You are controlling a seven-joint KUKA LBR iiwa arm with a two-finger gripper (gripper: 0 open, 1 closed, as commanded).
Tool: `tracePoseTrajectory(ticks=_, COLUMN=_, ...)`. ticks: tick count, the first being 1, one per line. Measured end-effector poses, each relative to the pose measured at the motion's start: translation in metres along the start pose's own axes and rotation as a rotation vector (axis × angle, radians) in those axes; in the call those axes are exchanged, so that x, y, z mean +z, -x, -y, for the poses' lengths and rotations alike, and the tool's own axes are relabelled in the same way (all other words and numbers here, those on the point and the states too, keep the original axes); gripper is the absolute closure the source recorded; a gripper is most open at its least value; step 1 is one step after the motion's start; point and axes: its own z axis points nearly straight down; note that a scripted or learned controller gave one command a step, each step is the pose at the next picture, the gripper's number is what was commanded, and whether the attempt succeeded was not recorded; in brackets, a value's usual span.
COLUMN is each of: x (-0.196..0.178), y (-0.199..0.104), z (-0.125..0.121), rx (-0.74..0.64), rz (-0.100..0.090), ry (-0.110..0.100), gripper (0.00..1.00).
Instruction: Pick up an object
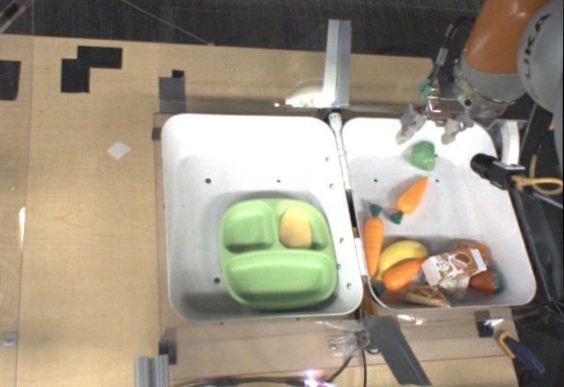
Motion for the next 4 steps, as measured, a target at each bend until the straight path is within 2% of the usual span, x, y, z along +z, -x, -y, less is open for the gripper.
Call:
tracePoseTrajectory(ticks=1, x=0.093, y=0.001, z=0.046, rx=0.044, rz=0.000, ry=-0.002, gripper=0.00)
tracePoseTrajectory(ticks=2, x=0.083, y=0.000, z=0.044, rx=0.044, rz=-0.001, ry=0.003, gripper=1.00)
tracePoseTrajectory(ticks=3, x=-0.026, y=-0.043, z=0.033, rx=0.081, rz=0.000, ry=0.002, gripper=1.00)
tracePoseTrajectory(ticks=4, x=-0.025, y=-0.043, z=0.033, rx=0.081, rz=0.001, ry=0.001, gripper=0.00)
